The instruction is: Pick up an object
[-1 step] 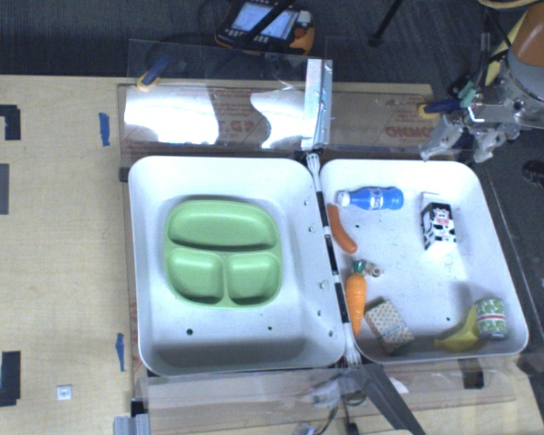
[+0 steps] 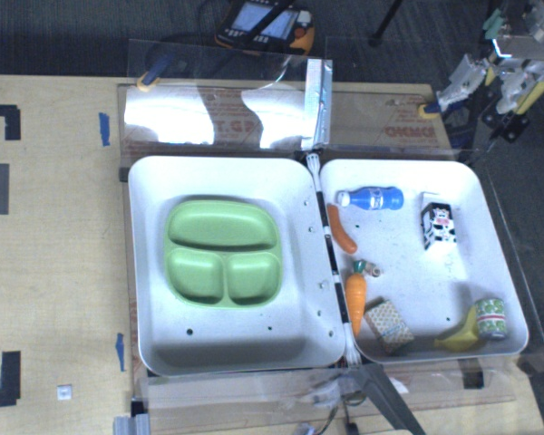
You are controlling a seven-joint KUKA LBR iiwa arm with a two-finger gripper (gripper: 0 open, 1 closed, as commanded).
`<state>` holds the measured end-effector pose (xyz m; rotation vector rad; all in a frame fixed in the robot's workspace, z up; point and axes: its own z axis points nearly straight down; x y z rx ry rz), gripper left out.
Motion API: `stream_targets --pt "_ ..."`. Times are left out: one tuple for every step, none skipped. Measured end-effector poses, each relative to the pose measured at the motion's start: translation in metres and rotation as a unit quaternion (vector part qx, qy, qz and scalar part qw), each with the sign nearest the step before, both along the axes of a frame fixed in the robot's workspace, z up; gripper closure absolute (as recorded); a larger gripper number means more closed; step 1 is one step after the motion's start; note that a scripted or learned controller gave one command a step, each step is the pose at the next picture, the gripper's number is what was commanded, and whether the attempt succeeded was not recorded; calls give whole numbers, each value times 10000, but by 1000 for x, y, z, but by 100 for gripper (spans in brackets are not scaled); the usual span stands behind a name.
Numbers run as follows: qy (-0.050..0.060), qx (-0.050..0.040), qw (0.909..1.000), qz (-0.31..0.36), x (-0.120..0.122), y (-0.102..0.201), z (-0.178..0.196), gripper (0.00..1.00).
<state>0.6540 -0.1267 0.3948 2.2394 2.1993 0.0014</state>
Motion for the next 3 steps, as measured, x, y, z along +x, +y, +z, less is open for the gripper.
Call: stream_targets --pt "9 2 9998 -185 13 -26 -112 0" --pt "9 6 9998 205 13 -46 -213 0" --pt "-18 52 9982 602 -3 -82 -297 0"
